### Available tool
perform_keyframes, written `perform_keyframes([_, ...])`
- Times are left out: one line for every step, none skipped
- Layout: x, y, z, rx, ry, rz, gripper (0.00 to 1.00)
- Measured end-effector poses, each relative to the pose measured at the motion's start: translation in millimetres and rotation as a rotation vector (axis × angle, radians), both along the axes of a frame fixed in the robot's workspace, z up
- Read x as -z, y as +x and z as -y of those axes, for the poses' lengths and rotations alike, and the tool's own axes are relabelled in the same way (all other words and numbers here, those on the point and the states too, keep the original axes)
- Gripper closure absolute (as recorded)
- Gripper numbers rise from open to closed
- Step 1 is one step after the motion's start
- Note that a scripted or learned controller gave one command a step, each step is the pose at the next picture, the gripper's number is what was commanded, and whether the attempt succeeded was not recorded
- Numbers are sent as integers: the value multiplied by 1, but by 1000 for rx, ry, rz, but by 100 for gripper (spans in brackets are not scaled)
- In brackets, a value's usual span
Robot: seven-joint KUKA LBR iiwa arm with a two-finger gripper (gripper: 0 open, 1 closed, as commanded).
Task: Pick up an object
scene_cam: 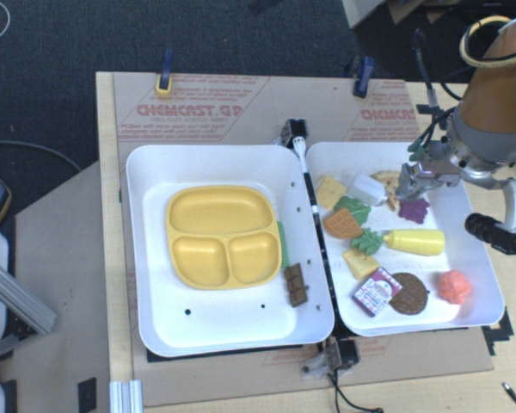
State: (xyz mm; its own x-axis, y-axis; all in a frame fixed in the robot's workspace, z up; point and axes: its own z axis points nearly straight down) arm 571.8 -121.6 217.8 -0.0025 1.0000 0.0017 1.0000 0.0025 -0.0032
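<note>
the gripper (410,188) is hanging just above the purple toy (414,210) in the right bin (482,256); i cannot tell its state. crowding neighbours beside the purple toy are risking a missed grab.

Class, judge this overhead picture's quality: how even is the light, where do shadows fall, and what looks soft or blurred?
Camera view: light is even and diffuse; the white bins are bright yet keep detail; a faint shadow lies under the yellow tray; the small toys near the gripper look soft, and the arm's orange band is slightly blurred.
</note>
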Motion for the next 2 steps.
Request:
perform_keyframes([7, -6, -47, 0, 0, 0, 100])
perform_keyframes([5, -13, -90, -2, 1, 0, 100])
